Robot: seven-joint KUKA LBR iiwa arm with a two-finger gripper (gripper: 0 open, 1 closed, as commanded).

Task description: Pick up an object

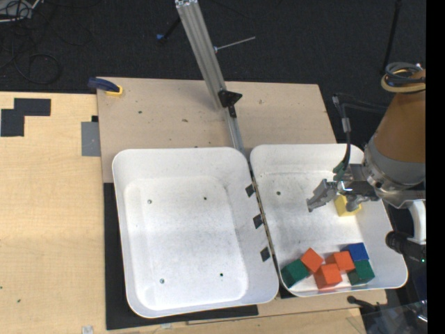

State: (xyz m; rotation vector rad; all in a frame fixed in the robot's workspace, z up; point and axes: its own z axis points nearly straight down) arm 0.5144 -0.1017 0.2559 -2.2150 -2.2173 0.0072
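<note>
My gripper (336,200) hangs over the right bin (292,172), toward its right side, below the orange band of the arm. Its two grey fingers stand spread apart, so it is open. A small yellow block (345,207) lies on the bin floor close to the right finger, partly covered by it; the left finger (318,197) is well apart from the block. In the bin's front corner several blocks lie in a cluster: a green one (295,272), three orange ones (328,275), a blue one (357,250) and another green one (362,274).
The left bin (139,179) lies beside the right one, with a row of black clips (256,220) along the seam between them. A slanted aluminium rail (205,54) rises behind the bins. The arm's body (403,138) stands over the right bin's right rim.
</note>
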